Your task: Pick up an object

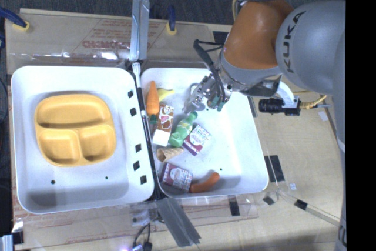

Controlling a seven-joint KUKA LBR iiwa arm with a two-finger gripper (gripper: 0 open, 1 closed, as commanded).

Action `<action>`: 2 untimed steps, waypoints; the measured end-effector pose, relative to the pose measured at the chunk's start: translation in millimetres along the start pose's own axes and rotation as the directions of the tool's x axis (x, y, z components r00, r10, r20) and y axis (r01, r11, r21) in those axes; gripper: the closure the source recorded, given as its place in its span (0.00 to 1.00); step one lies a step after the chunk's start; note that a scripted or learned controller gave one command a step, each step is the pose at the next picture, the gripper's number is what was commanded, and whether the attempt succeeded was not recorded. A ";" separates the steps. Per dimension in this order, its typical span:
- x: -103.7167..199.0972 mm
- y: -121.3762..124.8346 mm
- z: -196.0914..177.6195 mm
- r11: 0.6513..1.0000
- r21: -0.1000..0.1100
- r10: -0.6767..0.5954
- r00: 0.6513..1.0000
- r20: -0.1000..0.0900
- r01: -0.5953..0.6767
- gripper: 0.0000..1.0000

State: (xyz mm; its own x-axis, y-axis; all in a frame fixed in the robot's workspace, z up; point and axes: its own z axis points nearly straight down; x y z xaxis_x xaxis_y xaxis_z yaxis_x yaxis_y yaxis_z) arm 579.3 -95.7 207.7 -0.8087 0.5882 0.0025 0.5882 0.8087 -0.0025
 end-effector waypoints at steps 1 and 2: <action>0.2 0.4 0.1 1.000 0.000 -0.001 1.000 0.000 0.001 0.00; 59.5 66.3 16.5 0.989 0.000 -0.150 0.989 0.001 0.150 0.00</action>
State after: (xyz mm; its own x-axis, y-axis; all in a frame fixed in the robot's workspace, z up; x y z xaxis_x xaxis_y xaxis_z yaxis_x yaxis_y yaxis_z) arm 570.1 -7.1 191.2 -0.8876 0.4606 0.0023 0.4606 0.8876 -0.0016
